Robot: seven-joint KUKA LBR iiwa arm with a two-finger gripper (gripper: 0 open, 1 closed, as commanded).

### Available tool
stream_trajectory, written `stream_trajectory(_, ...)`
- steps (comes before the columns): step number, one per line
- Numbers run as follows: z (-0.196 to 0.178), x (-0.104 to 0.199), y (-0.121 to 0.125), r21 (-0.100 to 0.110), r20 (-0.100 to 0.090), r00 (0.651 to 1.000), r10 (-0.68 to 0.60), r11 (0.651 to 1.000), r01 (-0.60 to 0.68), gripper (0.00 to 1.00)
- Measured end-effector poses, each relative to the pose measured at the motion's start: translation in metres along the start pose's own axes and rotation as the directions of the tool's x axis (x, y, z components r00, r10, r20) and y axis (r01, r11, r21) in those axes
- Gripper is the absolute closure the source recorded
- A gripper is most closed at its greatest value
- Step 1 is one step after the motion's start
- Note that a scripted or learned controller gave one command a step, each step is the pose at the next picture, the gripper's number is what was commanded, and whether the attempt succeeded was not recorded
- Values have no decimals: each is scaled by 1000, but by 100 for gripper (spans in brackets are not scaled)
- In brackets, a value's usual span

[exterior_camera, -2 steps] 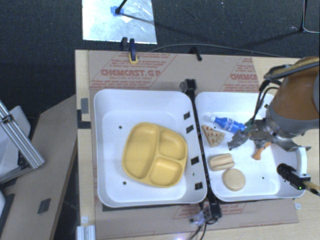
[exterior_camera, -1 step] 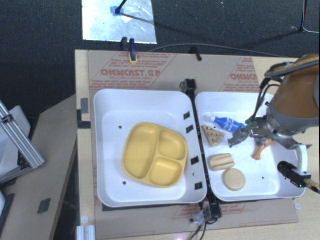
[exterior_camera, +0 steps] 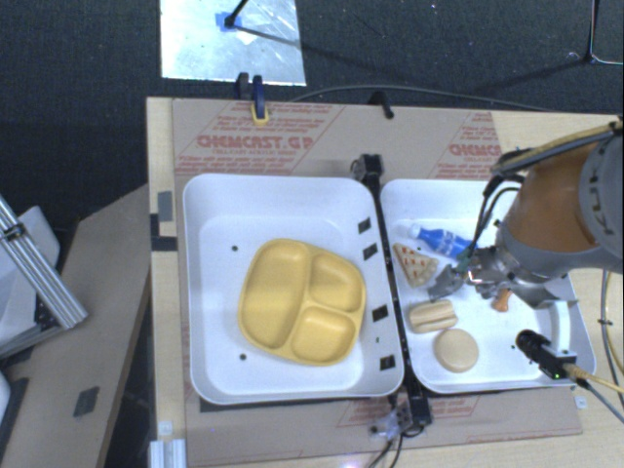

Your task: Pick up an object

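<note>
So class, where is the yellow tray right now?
The yellow tray lies in the left bin, near its middle, left of the divider between the bins.

the end effector (exterior_camera: 456, 279) hangs over the right bin (exterior_camera: 429, 201), near a pizza slice (exterior_camera: 413, 263), hot dog (exterior_camera: 432, 315) and round bun (exterior_camera: 456, 349); a yellow tray (exterior_camera: 300, 300) fills the left bin (exterior_camera: 224, 213).

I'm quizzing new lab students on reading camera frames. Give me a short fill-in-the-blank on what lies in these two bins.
1. The yellow divided tray lies in the ____ bin.
2. The tray has ____ compartments.
3. The round beige bun lies in the ____ bin, near the hot dog.
4. The bottle beside the pizza slice is ____ in colour.

Missing words: left; three; right; blue
</note>
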State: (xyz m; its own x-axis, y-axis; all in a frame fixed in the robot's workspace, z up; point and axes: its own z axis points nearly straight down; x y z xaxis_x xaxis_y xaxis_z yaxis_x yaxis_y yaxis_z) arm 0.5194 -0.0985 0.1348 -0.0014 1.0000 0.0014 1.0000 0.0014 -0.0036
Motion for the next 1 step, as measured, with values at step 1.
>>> stream_trajectory(1,52,0,0,-1,0,1000,0,1000,0,0)
